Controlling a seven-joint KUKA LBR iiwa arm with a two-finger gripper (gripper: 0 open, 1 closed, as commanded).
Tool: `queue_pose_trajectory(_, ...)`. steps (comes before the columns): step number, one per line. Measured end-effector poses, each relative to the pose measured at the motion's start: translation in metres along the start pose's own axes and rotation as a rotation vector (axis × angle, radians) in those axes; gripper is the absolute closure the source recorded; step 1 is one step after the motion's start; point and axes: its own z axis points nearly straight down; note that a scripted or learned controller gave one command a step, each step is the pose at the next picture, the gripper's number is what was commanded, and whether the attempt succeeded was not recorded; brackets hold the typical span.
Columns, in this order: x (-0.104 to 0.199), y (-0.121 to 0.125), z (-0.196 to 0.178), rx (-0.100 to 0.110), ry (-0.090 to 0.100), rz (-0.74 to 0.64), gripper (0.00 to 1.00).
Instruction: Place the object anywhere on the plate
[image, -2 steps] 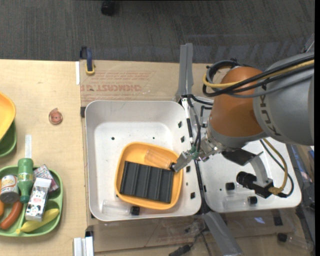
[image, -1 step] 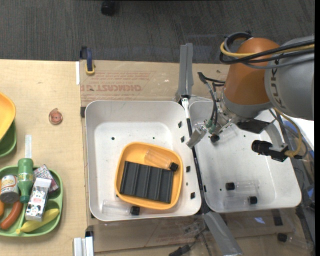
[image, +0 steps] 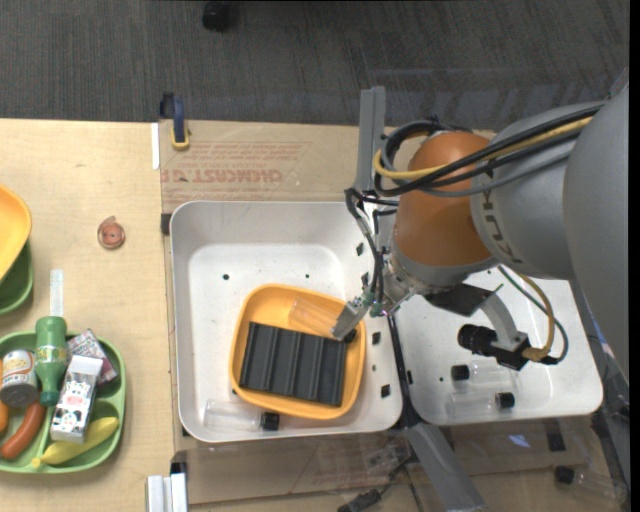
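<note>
Table (image: 90, 180) of pale wood carries two shallow white bins side by side. In the left bin (image: 200, 250) a yellow plate (image: 262, 305) lies toward the near edge, and a black ribbed object (image: 295, 365) rests flat across the plate's near half. The gripper (image: 350, 322) hangs over the plate's far right corner, its tip at or just above the top right end of the black object; whether it is open or closed cannot be told from this angle, and nothing can be seen held in it. The grey arm (image: 560, 190) with its orange band (image: 440, 200) reaches across the right bin (image: 570, 390). At the table's left edge a green tray (image: 100, 440) holds toy food and a small bottle, with an orange dish (image: 10, 235) beyond it.
</note>
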Motion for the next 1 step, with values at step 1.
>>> queue_pose_trajectory(1,-0.0296,-0.0118,-0.0444,-0.002,0.016,0.082,0.00)
